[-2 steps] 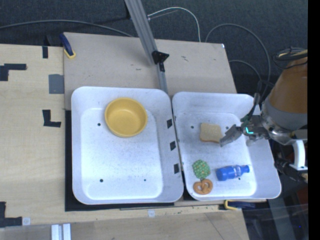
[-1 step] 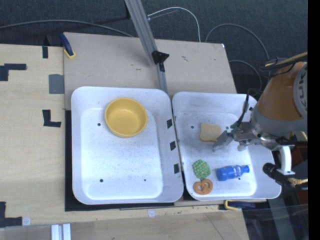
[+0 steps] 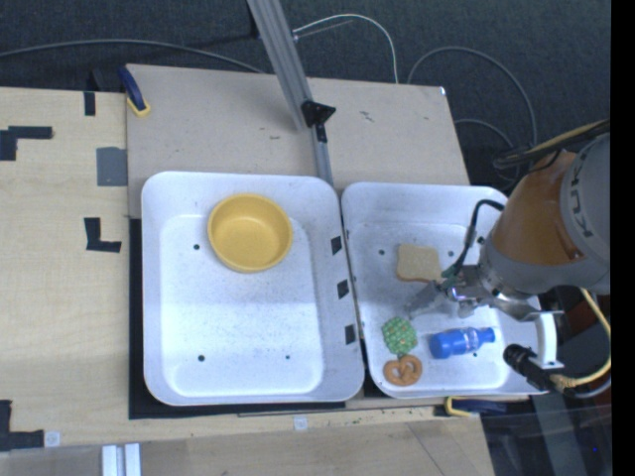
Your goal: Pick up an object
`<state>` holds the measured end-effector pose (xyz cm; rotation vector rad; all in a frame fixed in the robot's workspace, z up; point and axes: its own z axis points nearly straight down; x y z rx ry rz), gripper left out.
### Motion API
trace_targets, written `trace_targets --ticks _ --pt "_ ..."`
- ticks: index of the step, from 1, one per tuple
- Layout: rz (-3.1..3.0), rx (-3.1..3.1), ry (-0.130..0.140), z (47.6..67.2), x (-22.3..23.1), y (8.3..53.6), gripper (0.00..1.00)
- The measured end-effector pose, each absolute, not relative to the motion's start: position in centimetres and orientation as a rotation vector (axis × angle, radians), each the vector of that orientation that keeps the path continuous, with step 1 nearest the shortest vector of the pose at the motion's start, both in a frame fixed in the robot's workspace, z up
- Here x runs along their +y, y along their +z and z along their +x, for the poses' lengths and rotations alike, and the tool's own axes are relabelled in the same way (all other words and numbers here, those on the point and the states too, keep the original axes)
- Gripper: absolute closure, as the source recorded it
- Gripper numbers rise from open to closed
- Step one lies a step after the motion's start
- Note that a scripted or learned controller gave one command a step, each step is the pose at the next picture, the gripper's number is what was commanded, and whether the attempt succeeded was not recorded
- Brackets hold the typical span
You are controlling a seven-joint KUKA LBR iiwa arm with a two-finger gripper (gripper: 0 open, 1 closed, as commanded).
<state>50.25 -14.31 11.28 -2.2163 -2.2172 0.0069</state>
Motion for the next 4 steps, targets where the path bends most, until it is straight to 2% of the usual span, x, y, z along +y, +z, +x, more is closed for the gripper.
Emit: trace_targets --ticks 1,2,4 --pt "-2.222 -2.224 0.001 50.3 -14.3 8.9 0.00" --pt "-2.219 -2.223 0.001 50.3 -14.2 10.0 1.00" --pt "-2.223 -2.226 -0.003 51.1 -15.1 21.3 1.00"
